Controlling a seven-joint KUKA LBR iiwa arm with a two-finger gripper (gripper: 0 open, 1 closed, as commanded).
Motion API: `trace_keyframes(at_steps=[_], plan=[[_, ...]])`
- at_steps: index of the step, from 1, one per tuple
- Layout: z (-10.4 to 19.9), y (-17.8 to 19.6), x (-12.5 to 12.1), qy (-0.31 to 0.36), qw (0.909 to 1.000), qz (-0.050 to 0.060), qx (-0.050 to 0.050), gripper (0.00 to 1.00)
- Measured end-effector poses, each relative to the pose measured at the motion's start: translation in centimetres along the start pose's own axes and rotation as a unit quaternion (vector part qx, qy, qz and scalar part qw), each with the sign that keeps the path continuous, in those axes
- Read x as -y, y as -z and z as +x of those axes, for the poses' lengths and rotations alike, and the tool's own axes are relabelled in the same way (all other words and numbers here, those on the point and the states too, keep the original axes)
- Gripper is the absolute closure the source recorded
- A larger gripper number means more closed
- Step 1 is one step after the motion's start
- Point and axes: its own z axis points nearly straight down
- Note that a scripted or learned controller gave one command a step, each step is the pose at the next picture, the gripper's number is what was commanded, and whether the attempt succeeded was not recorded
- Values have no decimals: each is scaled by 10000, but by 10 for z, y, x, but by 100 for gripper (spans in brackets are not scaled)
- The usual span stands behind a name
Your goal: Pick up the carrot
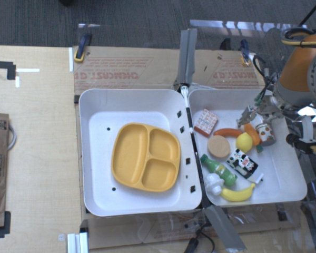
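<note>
The carrot (252, 133) is a short orange piece with a green end, lying in the right bin (284, 188) between a yellow lemon (244, 142) and a small round can (266, 134). My gripper (258, 116) hangs just above the carrot's far end, and its metal fingers (247, 114) stand spread apart. Nothing sits between them. The lemon covers part of the carrot's near side.
An orange-red long piece (228, 132), a red-and-white box (206, 122), a tan disc (219, 146), a cow-patterned box (243, 164), a green bottle (219, 171) and a banana (238, 194) crowd the right bin. A yellow divided plate (146, 156) lies in the left bin (95, 141).
</note>
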Motion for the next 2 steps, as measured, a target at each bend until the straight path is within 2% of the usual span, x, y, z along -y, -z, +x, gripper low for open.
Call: trace_keyframes(at_steps=[1,2], plan=[[-17,129,-27,1064,9943,-5,7,0],[-13,17,-30,1215,9926,6,-5,0]])
